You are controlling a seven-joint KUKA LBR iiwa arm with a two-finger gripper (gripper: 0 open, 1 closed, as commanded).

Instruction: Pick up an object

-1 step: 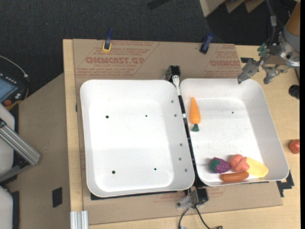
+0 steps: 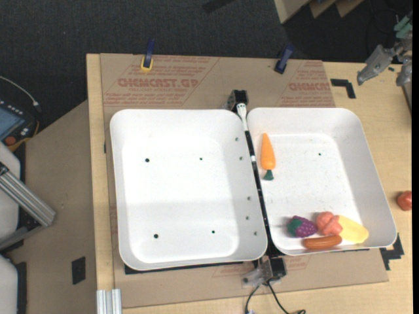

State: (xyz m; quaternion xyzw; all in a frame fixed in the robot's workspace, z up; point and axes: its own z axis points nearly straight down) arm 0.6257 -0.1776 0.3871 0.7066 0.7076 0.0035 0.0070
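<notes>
Nearest the camera, at the near edge of the right bin point(image 2: 373, 175), four toys crowd together: a red sausage point(image 2: 322, 242) along the near wall, purple grapes point(image 2: 302, 226) just to its left and slightly farther back, a pink-orange lump point(image 2: 329, 222) beside the grapes, and a yellow piece point(image 2: 353, 230) touching that lump on the right. Any of these would be a poor first choice, I judge, since fingers coming down on one would likely nudge its neighbours or jam against the wall. Farther back, close to the bin's left wall, an orange carrot point(image 2: 267, 150) lies alone with its green top pointing near; it is the cleaner target, though its place beside the wall means the fingers should straddle its short width and come straight down, centred on the thick part. The left bin point(image 2: 124, 175) has bare floor. Out on the bench to the right sits a small red object point(image 2: 404, 201), outside both bins. Far right, the gripper point(image 2: 383, 61) hangs well away from every toy; whether it is released or clenched I cannot tell, and nothing is seen in it.
</notes>
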